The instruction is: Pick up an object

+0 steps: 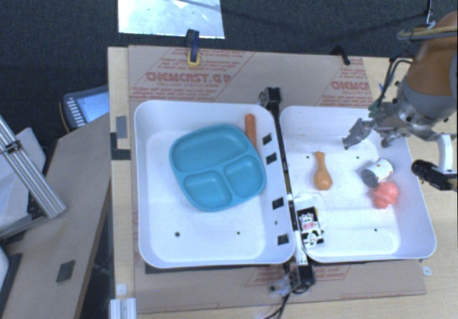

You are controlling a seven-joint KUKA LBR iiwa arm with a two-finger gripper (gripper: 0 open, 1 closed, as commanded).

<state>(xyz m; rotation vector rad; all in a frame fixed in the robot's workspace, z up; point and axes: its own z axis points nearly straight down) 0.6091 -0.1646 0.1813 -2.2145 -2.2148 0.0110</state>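
In the right bin (401, 239) lie four small things. An orange, pear-shaped piece (322, 172), smooth and glossy with a thin neck pointing to twelve o'clock, rests left of the bin's middle, at about seven o'clock from the gripper (370, 131) and apart from it. A short white cylinder with a grey end (376, 171) lies at six o'clock from the gripper, near but not touching it. Just beside the cylinder, at its five o'clock, sits a lumpy pink-red object (385, 194) with a soft, rounded outline. A small black-and-white printed item (309, 226) lies at the bin's seven o'clock corner, against the divider.

The gripper hangs over the bin's upper right part, its two grey fingers splayed wide, nothing between them. The grey arm (429, 71) with its orange band enters from three o'clock.

The left bin (154, 239), shallow white plastic, holds a light-blue three-compartment plate (217, 167), matte and rounded at the corners. A slim orange stick (250, 129) touches the plate's one o'clock edge.
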